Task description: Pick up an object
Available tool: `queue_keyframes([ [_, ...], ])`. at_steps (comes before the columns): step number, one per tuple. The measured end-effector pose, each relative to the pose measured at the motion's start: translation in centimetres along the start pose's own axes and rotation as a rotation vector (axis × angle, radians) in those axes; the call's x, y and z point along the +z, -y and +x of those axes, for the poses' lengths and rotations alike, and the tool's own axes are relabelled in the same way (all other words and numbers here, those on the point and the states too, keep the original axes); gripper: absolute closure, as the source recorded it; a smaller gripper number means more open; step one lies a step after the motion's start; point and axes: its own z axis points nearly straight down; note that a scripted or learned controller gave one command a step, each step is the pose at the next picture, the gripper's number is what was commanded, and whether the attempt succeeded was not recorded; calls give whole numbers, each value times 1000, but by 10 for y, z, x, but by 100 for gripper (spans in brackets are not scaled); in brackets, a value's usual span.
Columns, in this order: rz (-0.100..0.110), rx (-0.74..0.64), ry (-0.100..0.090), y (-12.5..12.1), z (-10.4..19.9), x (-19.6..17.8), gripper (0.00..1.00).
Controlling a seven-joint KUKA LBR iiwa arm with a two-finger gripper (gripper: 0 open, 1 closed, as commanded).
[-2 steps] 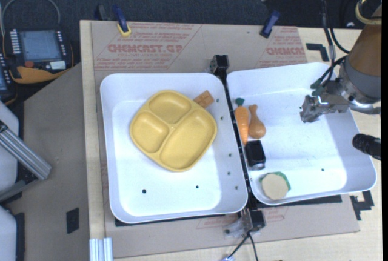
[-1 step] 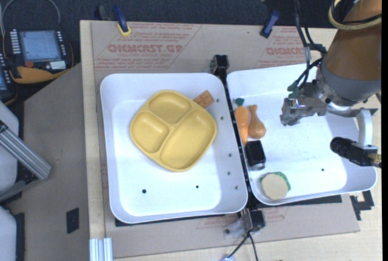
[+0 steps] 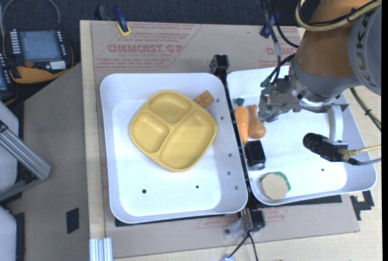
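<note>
In the right bin (image 3: 315, 178), an orange carrot (image 3: 242, 123) lies along the left wall. A small orange-brown piece (image 3: 257, 129) touches its right side. Below them sits a black block (image 3: 255, 154), and lower still a round tan disc with a green edge (image 3: 274, 186). My gripper (image 3: 267, 111) hangs over the upper left of this bin, just right of the carrot's top and above the orange-brown piece. The grey wrist body hides its tips.
The left bin (image 3: 112, 151) holds a yellow divided plate (image 3: 173, 129) with a small brown block (image 3: 204, 98) at its upper right corner. A black cylinder with a yellow cable (image 3: 322, 146) sticks out over the right bin's middle.
</note>
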Motion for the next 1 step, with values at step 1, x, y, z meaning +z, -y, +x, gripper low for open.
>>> queue_keyframes([
  [1, 3, -1, -1, 8, 56, 11, 100],
])
